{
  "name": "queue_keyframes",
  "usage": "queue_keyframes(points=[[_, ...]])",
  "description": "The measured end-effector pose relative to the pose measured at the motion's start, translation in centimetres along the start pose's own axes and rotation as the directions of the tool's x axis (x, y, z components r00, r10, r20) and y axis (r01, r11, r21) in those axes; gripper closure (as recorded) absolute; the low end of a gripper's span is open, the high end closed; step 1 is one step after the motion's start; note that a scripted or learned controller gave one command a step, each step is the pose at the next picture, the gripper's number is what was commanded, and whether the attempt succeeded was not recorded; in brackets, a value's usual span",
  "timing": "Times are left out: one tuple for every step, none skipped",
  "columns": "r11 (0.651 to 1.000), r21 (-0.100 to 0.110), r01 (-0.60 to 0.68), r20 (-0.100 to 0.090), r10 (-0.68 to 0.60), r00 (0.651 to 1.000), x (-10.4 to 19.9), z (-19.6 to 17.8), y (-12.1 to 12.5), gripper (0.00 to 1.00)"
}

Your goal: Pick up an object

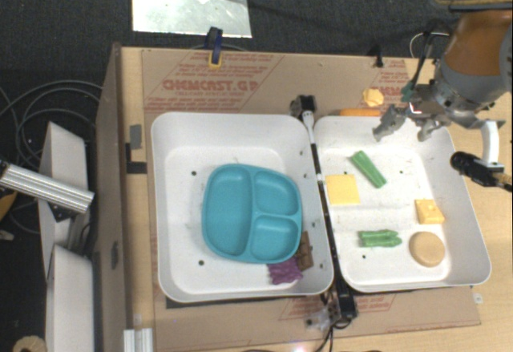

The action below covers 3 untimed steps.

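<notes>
Hovering over the right bin's [473, 262] far edge with fingers spread and nothing between them, the hand [409, 124] sits just beyond the green stick [368, 168], probably a light, stiff piece best pinched across its narrow middle, lying slantwise mid-bin.

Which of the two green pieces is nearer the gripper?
The slanted green piece in the right bin's upper half, just below the gripper; the other green piece lies flat near the front.
</notes>
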<state>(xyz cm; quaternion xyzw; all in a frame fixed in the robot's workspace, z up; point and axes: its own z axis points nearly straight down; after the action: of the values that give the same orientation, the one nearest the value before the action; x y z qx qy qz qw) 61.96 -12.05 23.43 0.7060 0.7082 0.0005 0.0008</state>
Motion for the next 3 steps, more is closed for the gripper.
queue_keyframes(points=[[1.000, 0.012, -0.002, -0.002, 0.002, 1.000, -0.3, 14.6, -0.8, 0.00], [1.000, 0.000, 0.003, -0.001, -0.003, 1.000, 1.4, 13.4, 0.2, 0.00], [1.000, 0.000, 0.000, 0.000, 0.000, 1.000, 1.2, 13.4, 0.1, 0.00]])
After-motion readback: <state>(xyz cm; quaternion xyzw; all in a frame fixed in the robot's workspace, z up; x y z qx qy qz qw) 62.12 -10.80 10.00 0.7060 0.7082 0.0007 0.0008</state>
